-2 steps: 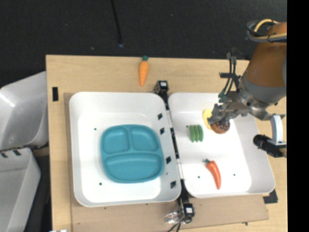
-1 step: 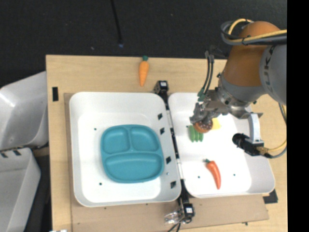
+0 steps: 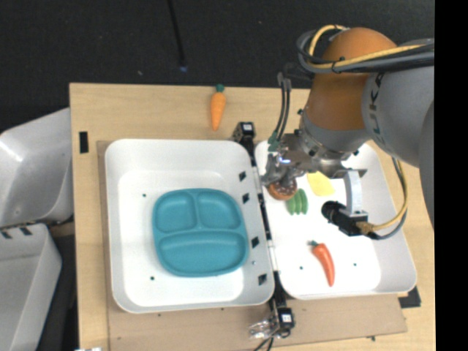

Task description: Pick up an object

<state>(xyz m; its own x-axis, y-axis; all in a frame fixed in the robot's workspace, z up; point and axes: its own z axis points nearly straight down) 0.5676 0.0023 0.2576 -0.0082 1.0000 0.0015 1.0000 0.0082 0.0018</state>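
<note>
Pale wooden desk [image 3: 88, 218] carried two white bins. End effector [image 3: 280, 172] hung low in right bin [image 3: 387, 269], over a brown round item [image 3: 280, 190] beside green pods [image 3: 297, 203]; grip state indiscernible.

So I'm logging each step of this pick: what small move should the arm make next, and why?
Probably a short straight descent. The pincer sits low in the right bin, directly over a small brown object beside the green piece. Nothing shows between its fingers, so no grasp is confirmed; lowering onto the brown object looks like the nearest chance.
</note>
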